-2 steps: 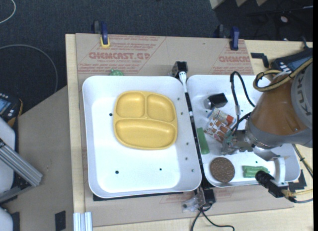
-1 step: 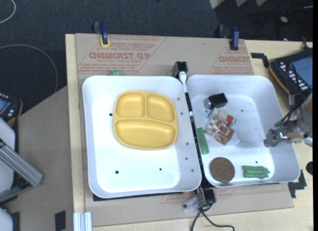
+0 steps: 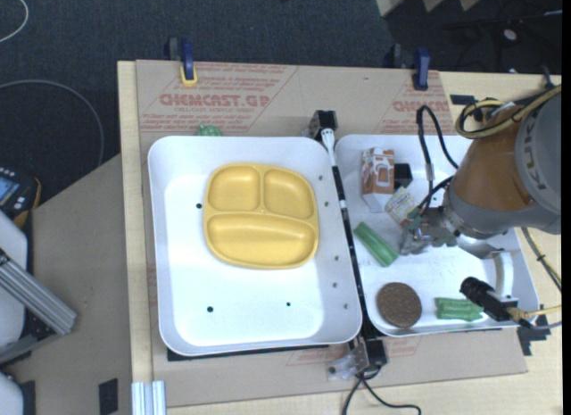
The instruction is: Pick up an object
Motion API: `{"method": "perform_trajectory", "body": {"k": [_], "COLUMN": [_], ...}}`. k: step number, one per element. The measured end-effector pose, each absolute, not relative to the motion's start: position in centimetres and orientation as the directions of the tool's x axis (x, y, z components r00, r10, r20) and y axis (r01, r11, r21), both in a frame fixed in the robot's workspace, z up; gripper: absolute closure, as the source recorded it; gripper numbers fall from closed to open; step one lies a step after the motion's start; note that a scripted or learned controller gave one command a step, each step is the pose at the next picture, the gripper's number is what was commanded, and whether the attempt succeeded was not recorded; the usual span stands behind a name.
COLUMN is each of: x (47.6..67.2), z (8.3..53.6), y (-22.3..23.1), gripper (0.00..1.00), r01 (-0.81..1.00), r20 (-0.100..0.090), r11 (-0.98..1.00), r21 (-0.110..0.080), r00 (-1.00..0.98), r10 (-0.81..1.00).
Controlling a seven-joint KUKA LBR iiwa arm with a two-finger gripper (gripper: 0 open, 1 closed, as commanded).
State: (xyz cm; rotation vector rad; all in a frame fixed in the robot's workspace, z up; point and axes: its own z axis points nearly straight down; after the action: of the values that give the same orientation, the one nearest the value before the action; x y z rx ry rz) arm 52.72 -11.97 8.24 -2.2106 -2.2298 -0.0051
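My gripper (image 3: 416,233) is low in the right bin (image 3: 446,266), near its middle, under the grey and orange arm coming in from the right. A green stick-shaped piece (image 3: 376,244) lies just to its left. A small crumpled pale packet (image 3: 401,203) sits right above it, touching or nearly touching the gripper. A brown and white box (image 3: 377,170) stands at the bin's far end with a small black thing (image 3: 402,172) beside it. A round brown disc (image 3: 398,304) and a second green piece (image 3: 459,309) lie near the front edge.
The left bin (image 3: 178,253) holds a yellow divided plate (image 3: 261,215) in its far half. A raised rim runs between the two bins. Blue clamps (image 3: 186,54) pin the cardboard-covered bench at the back.
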Motion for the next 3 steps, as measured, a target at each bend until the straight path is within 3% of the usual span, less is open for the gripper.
{"method": "perform_trajectory", "body": {"k": [1,2,3], "x": [57.9,52.9,50.5], "z": [19.2,21.5,32.7], "y": [-3.0,11.9,12.5], "gripper": [1.00,1.00,1.00], "r01": [1.000,1.000,1.000], "r20": [0.002,0.009,0.004], "r11": [0.012,0.017,0.005], "r21": [0.016,0.000,0.011], "r00": [-0.012,-0.017,-0.005], "r10": [1.000,1.000,1.000]}}
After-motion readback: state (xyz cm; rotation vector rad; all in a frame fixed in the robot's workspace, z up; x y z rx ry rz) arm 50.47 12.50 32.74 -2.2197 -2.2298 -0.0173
